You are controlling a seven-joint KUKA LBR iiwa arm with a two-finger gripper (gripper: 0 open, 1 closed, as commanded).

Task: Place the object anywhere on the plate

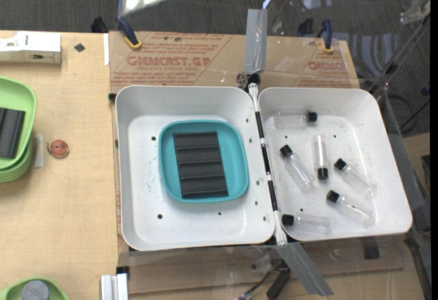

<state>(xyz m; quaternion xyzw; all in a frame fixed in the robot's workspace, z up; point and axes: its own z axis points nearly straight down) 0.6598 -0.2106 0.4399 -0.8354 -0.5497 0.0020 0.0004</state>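
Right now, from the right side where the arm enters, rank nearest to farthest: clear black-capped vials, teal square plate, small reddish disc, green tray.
1. Clear black-capped vials, right bin.
2. Teal square plate, left bin.
3. Small reddish disc, bare bench.
4. Green tray, far left edge.

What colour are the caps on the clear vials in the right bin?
Black, on each clear plastic vial in the right white bin; camera view.

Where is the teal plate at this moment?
In the camera view, the teal plate lies in the middle of the left white bin, with a black ridged insert on it; the clear vials lie in the right bin.
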